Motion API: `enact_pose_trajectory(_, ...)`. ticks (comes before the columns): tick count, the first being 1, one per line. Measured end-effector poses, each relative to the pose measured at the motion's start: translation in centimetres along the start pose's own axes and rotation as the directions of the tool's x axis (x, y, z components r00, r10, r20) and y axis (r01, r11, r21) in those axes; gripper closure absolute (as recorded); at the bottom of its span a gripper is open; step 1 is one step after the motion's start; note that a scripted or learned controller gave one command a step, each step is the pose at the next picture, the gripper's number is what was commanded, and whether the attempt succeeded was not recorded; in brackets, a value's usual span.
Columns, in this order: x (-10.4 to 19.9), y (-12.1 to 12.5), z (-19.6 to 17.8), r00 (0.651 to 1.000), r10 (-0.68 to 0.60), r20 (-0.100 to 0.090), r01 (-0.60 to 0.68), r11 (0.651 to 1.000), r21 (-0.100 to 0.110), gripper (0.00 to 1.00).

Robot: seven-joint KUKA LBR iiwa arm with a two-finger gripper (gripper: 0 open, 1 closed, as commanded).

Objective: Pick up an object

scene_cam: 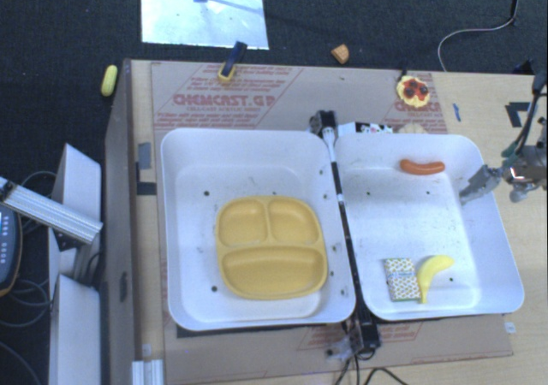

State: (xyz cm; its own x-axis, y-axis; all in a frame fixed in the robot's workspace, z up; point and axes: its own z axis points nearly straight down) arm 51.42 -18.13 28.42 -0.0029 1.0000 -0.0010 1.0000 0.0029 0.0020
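Looking down at the bench (479, 127), you see two white bins side by side. The left bin (197, 161) holds a yellow tray (271, 246) with three parts. The right bin (479, 289) holds the small things you could pick up. A hot dog (422, 167) lies near the far wall, with its long side going left to right. A banana (432, 272) lies near the close wall, bent, just beside a small speckled block (400, 279).

Your gripper (499, 184) hangs at the right rim of the right bin. The jaws look spread apart, and nothing sits between them.

The hot dog is the nearest thing, I think. It lies to the left of the jaws and a bit farther back. The banana is closer to you and also to the left. To grab the hot dog, the jaws should close across its thin side, not along its length.
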Motion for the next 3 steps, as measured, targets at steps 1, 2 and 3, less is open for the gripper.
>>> enact_pose_trajectory(1, 2.7, -2.8, 12.1, 1.000, 0.002, -0.002, -0.002, 1.000, 0.003, 0.00)
enact_pose_trajectory(2, 7.0, -2.8, 18.2, 1.000, 0.000, -0.002, 0.000, 1.000, 0.003, 0.00)
enact_pose_trajectory(3, 4.2, 5.4, 9.4, 1.000, -0.001, 0.001, 0.001, 1.000, -0.003, 0.00)
